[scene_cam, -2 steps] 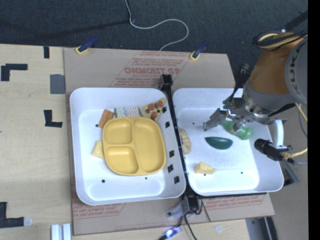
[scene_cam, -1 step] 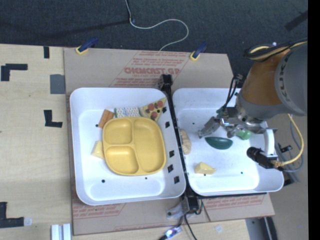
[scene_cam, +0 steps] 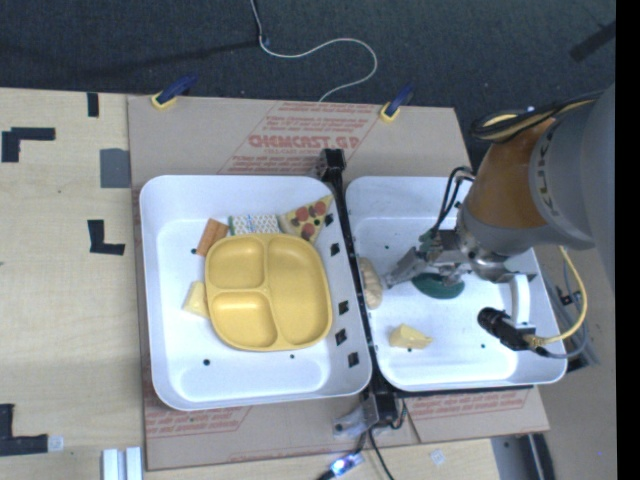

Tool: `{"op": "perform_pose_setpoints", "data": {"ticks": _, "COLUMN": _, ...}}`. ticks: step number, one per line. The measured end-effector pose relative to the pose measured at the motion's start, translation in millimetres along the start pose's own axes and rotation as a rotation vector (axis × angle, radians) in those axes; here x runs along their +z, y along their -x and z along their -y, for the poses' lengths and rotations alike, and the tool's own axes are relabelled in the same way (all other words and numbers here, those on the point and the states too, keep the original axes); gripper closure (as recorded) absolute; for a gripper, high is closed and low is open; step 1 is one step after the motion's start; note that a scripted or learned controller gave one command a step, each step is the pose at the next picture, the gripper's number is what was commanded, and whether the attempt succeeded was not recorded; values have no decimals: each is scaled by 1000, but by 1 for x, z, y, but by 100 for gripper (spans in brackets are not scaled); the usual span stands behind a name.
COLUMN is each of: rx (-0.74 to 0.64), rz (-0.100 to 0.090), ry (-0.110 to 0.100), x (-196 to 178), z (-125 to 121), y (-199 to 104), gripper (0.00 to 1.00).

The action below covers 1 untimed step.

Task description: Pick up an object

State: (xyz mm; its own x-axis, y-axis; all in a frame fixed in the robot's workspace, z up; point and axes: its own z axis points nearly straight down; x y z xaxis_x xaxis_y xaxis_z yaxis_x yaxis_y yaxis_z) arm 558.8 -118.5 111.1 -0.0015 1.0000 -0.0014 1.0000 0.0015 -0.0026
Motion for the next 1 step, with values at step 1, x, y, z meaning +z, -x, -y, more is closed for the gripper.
{"op": "perform_pose_setpoints", "data": {"ticks": 1, "rx": 3, "rz": 6, "ry": 11, "x": 19, "z": -3, "y": 4, "gripper": 0}}
